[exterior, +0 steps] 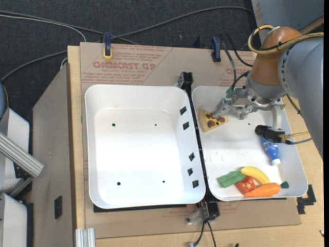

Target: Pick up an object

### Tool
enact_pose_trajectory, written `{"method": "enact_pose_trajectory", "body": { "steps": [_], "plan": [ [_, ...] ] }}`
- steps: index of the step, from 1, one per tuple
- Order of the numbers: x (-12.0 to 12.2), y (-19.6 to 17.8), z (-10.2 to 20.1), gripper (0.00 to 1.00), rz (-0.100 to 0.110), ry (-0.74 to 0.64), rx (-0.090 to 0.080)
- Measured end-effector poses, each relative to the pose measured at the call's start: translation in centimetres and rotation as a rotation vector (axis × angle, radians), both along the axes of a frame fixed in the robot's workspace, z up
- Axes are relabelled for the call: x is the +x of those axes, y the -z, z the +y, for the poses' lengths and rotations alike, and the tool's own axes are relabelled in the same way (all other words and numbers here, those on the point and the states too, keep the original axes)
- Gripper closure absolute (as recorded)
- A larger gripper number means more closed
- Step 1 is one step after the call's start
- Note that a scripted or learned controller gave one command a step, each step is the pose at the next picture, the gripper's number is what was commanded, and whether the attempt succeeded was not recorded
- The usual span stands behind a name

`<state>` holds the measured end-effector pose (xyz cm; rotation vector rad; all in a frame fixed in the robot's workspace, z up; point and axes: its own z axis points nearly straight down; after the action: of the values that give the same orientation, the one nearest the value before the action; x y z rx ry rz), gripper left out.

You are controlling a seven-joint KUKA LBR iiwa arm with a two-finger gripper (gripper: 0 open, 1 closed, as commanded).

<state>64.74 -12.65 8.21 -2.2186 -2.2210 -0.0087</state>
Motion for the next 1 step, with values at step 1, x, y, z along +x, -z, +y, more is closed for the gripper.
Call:
{"method": "enact_pose_trajectory", "body": {
  "steps": [1],
  "plan": [
    [-10.85,-10.91,5.23,0.00,0.003,-0.002,-0.001]
  ]
}}
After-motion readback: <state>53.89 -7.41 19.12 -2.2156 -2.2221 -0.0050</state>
